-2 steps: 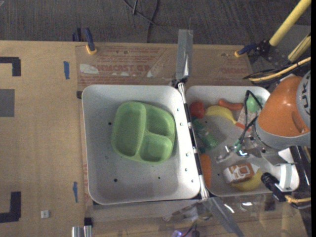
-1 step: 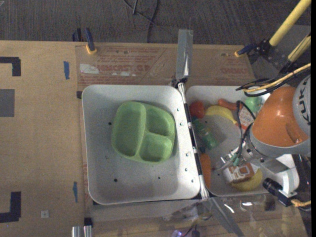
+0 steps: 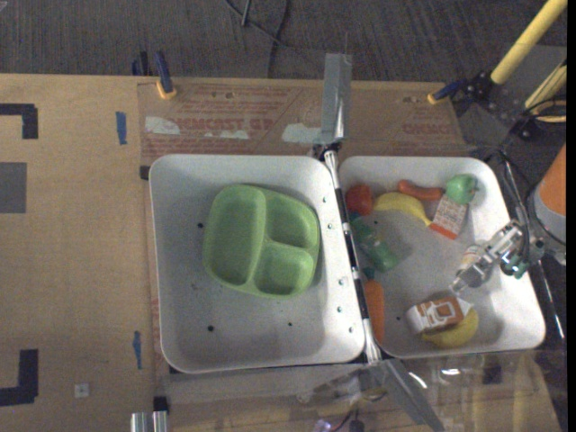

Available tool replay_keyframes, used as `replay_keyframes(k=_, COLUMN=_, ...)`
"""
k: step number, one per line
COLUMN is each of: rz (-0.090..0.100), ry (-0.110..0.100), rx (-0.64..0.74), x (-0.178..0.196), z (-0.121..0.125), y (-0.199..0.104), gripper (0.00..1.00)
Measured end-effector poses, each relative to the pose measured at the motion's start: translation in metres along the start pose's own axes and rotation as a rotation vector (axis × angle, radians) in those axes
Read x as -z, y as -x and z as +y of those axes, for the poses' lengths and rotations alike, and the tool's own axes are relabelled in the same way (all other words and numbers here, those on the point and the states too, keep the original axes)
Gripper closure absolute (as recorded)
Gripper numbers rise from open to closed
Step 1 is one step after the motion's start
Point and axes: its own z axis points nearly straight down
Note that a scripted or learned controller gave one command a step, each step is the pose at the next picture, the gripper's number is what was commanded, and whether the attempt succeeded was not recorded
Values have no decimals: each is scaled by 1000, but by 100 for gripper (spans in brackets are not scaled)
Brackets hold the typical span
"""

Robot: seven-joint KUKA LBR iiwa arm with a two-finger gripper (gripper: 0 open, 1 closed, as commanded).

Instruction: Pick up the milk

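Milk (image 3: 439, 314) on banana (image 3: 454, 331), carrot (image 3: 375, 309) beside, end effector (image 3: 479, 266) near

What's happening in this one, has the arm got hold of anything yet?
Not that the view shows. The arm's pincer hangs over the right bin, near its right wall, with nothing visibly in its grip. The milk carton lies below it near the bin's front, resting against a banana. Other toy foods sit further back: a second banana, a small carton and a green bottle. The left bin holds a green divided plate.
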Motion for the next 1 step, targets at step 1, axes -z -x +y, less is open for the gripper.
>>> replay_keyframes(k=1, rz=2, ry=0, rx=-33, x=-86, z=25, y=-50, gripper=0)
